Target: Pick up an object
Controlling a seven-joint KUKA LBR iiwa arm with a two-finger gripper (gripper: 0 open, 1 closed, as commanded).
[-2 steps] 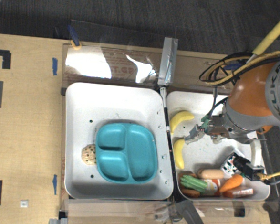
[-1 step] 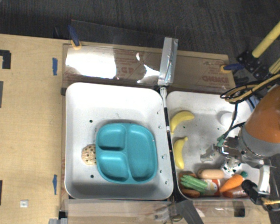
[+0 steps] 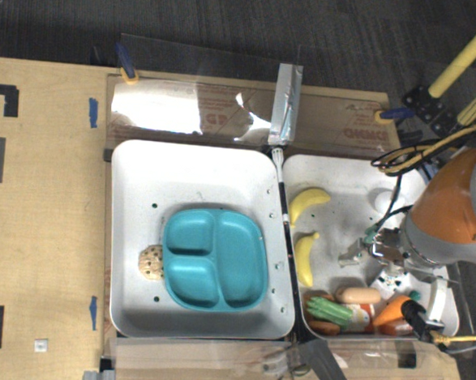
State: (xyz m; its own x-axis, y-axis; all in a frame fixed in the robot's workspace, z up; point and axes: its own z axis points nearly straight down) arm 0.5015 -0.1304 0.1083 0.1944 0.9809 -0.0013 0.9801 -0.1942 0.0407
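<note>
Yellow banana (image 3: 305,259) lengthwise, tip bin-front

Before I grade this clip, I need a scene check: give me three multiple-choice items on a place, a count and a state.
1. Where is the teal divided plastic tray?
A. left white bin
B. right white bin
C. the bench

2. How many yellow toy bananas lie in the right bin?
A. one
B. two
C. four

3. The round speckled cookie is:
A. stacked on the tray
B. beside the tray's left edge
C. between the bananas

Key: 1 A, the tray sits in the left bin; 2 B, an upper banana and a lower banana; 3 B, it lies at the tray's left edge.
</note>
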